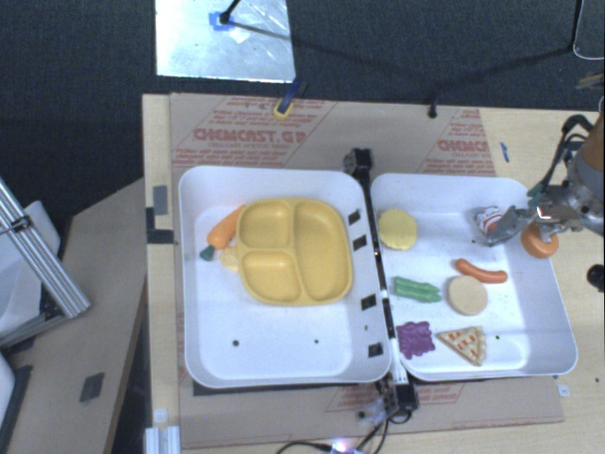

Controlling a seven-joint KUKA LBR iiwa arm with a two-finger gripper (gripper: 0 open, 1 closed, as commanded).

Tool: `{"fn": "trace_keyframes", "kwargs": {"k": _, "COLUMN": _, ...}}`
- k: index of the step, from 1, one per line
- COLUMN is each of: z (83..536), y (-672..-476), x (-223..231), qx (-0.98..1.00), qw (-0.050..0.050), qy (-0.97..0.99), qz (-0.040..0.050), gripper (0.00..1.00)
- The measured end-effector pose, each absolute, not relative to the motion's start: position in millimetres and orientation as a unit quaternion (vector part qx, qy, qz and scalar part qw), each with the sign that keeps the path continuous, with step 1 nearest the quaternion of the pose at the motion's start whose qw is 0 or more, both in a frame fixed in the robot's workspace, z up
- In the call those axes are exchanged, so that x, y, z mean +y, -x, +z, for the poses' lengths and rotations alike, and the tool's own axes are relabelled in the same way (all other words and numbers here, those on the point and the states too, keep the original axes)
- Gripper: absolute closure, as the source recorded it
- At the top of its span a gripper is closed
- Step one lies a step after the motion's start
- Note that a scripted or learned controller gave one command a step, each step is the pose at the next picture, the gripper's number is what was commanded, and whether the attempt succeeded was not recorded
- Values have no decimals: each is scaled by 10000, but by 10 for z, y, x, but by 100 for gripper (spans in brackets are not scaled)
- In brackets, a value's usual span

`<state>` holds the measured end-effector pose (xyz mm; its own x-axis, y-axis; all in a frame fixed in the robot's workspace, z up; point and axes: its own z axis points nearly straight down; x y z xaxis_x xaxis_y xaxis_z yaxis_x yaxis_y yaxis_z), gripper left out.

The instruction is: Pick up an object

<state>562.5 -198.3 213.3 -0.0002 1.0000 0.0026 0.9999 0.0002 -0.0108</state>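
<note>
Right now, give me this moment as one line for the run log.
task: pick up an object | gripper: over right bin, upper right corner | beside it: orange piece | sausage: lying in bin | grasp: unconfirmed

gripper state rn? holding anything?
Gripper: over the right bin's upper right, at a small red-and-white object; open or closed cannot be told, no grasp visible.
</note>
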Motion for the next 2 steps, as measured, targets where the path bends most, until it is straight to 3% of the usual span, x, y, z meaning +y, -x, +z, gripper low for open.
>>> {"fn": "trace_keyframes", "kwargs": {"k": 1, "z": 2199, "y": -5655, "x": -1980, "qx": -7083, "qw": -7, "qy": 7059, "qz": -3, "gripper": 0}}
{"fn": "trace_keyframes", "kwargs": {"k": 2, "z": 1751, "y": -5730, "x": -1957, "qx": -7086, "qw": 9, "qy": 7056, "qz": 3, "gripper": 0}}
